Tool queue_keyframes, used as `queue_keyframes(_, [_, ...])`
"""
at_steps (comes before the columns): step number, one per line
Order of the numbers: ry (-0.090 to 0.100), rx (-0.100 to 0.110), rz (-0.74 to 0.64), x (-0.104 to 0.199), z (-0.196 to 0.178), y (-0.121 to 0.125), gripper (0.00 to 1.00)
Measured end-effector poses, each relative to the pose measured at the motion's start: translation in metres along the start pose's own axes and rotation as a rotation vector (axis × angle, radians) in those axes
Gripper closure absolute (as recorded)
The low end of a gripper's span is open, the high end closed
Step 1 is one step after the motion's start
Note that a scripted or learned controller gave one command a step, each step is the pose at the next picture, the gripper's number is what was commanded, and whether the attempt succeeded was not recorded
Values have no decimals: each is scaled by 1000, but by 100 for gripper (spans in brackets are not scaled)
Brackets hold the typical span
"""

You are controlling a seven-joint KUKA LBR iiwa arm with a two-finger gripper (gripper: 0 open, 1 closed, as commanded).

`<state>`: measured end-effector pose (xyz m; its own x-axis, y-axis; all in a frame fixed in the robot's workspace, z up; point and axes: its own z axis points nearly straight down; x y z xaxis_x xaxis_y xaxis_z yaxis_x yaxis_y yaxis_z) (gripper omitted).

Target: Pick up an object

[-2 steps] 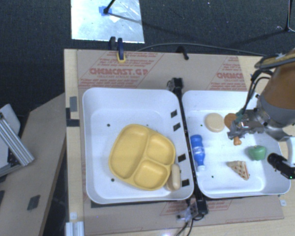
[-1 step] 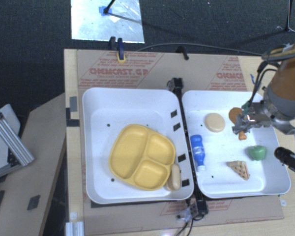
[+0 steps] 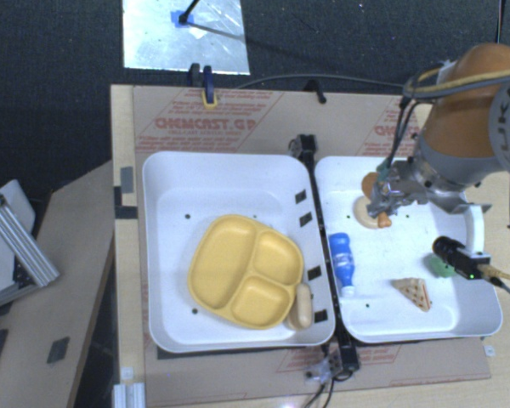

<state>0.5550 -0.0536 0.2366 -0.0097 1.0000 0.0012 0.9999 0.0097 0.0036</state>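
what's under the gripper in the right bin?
Below the gripper lies a small tan and orange thing on the right bin's floor, near its back left. The gripper covers its upper part, so what it is and whether the two touch cannot be told.

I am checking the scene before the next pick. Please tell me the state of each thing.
Gripper: low in the right bin, over a round tan object.
Round tan object: lying under the gripper.
Blue bottle: lying on its side.
Wedge-shaped piece: lying flat.
Yellow tray: right side up, left bin.
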Motion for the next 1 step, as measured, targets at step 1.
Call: queue_keyframes(1, [1, -1, 0, 47, -8, 24, 100])
